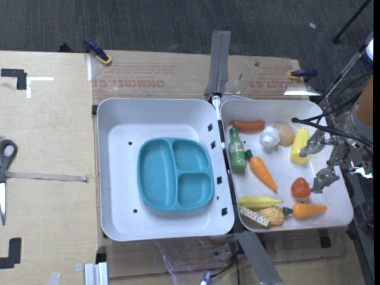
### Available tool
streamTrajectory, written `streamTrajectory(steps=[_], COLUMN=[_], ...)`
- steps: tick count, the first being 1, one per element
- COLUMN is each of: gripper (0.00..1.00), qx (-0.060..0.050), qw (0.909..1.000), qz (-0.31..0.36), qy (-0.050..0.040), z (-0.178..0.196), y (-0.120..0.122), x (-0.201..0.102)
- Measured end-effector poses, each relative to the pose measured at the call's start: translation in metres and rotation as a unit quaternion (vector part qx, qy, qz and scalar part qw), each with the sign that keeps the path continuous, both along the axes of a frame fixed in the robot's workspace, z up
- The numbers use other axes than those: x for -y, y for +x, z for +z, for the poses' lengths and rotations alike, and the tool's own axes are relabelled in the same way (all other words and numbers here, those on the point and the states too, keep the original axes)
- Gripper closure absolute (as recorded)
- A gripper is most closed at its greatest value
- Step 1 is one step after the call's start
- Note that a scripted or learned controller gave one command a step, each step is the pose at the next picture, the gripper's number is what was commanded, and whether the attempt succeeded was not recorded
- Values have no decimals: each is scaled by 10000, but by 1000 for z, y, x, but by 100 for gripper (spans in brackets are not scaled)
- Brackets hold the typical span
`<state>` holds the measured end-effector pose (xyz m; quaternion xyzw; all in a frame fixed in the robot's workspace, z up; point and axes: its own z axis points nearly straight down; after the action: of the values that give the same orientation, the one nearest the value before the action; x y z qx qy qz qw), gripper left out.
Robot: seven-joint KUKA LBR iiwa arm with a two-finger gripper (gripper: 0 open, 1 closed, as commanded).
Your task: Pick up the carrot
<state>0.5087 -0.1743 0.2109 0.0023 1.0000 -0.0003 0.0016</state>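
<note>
**Carrot lying in the right bin**

The carrot [262, 172] is lying mid-bin in the right bin [341, 221] on the pale wooden worktop [47, 135]. The gripper [316, 166] is hovering near the bin's right edge, fingers apart, holding nothing. Dark carpet [148, 10] is showing behind.

even bright light, soft shadows

Orange carrot [262, 172] with green stem end, lying flat and slanted, just right of the green bottle [237, 152], stem end nearest it
</note>
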Motion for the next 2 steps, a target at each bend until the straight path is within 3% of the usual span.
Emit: streamTrajectory(steps=[1,2], gripper=[0,0], qx=[62,79], qw=[9999,9886], qz=[86,-1506], qy=[-8,10], z=[-105,-110], y=[13,9], x=[-67,-81])
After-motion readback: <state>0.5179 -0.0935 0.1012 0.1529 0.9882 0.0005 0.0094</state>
